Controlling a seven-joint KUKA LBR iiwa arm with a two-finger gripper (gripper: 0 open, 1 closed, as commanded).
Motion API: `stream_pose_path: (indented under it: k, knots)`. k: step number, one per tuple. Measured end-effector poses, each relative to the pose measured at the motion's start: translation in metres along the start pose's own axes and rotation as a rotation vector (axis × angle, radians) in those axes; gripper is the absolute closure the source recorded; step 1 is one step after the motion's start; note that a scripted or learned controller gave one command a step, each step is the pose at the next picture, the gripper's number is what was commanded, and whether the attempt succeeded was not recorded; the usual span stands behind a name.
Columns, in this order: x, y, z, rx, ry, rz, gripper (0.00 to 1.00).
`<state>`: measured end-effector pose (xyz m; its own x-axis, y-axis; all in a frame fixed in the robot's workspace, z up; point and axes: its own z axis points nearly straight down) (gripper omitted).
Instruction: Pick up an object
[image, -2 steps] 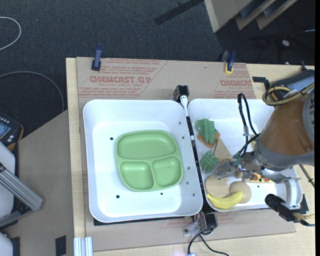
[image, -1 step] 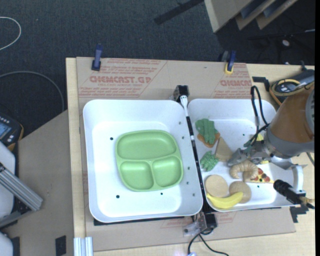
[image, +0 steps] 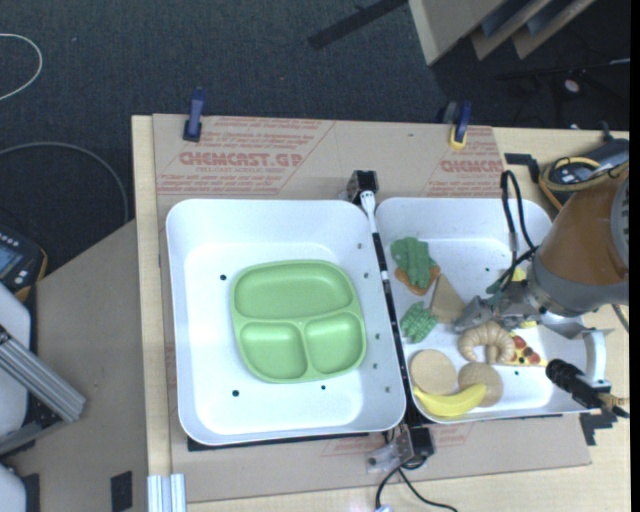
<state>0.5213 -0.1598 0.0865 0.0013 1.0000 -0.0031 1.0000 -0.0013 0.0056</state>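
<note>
The croissant (image: 487, 341) lies in the right bin (image: 455, 213), low in a tight cluster of toy food: a banana (image: 450, 401) and two round biscuit-like pieces (image: 433, 369) just below it, a small red and yellow piece (image: 522, 349) touching its right end, green leafy pieces (image: 413, 261) above and to the left. The pincer (image: 492, 313) hangs right over the croissant's upper edge; whether it is spread or pressed together I cannot tell, since the wrist hides it.

The risk is the crowding. A descent here could land on two pieces at once, nudge the croissant into the banana, or clamp on a curved end that slips out as the arm lifts. The loose black cable (image: 510, 215) by the wrist might also snag.

The bins sit side by side on a brown board marked with red lettering (image: 240, 158), clamped to the desk (image: 90, 300). The left bin (image: 190, 230) carries a green divided tray (image: 298, 320). Dark carpet (image: 120, 50) lies beyond.
</note>
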Motion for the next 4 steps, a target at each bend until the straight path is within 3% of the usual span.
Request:
stream_pose_path:
  k: [3, 4]
  knots:
    - [0.0, 0.0, 0.0, 0.0, 0.0, 0.0, 0.0]
    - [0.067, -0.042, 0.0, 0.004, 0.006, -0.006, 0.0]
